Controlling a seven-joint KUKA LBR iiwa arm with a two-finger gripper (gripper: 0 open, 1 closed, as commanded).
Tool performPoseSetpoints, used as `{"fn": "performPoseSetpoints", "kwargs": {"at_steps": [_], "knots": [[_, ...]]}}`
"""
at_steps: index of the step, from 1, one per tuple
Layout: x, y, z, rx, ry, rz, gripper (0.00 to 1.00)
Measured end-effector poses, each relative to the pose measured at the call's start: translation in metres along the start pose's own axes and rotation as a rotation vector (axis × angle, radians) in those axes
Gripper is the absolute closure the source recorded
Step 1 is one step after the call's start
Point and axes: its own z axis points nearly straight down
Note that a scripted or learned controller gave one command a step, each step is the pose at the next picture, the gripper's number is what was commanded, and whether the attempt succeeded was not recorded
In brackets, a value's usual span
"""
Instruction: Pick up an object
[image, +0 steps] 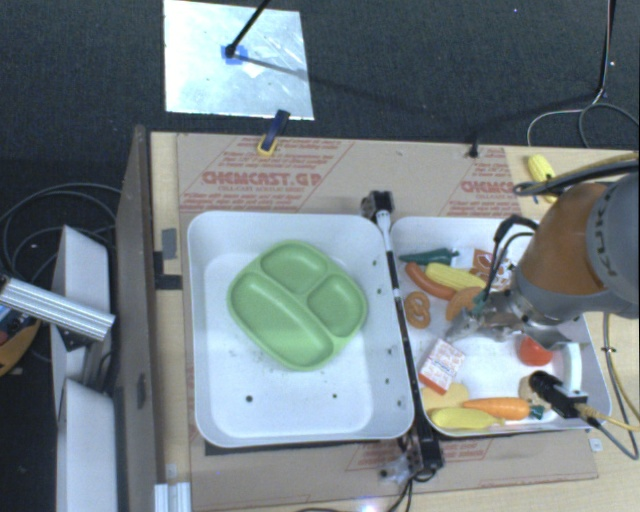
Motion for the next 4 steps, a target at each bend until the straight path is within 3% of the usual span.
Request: {"fn": "performPoseSetpoints", "kwargs": {"at_steps": [1,2,3,4], "knots": [[-0.021,0.067,-0.045,-0.016,-0.005,-0.006,0.00],[0.038,0.062,-0.003,-0.015,-0.005,-0.007,0.00],[0.037,0.022,-0.006,-0.022,-0.006,0.001,0.00],[0.032,0.098,-0.034,-0.016,-0.004,-0.007,0.00]]}}
